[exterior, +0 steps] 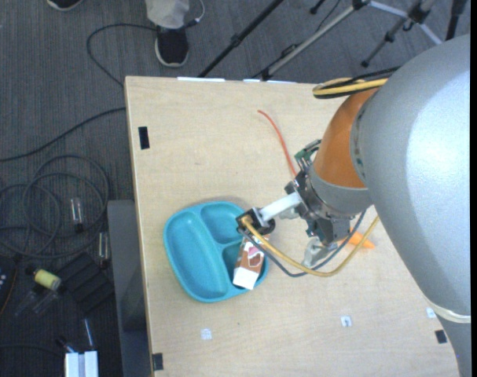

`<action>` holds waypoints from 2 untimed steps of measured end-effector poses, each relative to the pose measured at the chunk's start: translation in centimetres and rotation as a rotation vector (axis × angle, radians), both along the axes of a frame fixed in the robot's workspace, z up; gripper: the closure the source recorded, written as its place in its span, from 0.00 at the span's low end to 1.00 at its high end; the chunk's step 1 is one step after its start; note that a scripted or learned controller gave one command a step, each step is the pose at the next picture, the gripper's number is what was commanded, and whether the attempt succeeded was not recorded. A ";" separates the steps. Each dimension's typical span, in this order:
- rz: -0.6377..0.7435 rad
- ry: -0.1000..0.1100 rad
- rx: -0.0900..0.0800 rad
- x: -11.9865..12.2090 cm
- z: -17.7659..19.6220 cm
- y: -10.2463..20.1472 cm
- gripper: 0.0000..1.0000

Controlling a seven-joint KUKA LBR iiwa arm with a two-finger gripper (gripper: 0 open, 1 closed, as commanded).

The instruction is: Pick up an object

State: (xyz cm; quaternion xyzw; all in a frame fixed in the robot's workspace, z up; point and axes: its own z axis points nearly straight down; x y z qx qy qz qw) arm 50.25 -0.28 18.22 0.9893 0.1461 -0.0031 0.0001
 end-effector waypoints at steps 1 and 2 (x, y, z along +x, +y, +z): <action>0.002 0.006 0.003 -0.1 0.7 0.2 1.00; -0.056 -0.004 -0.002 -0.8 17.9 -4.4 1.00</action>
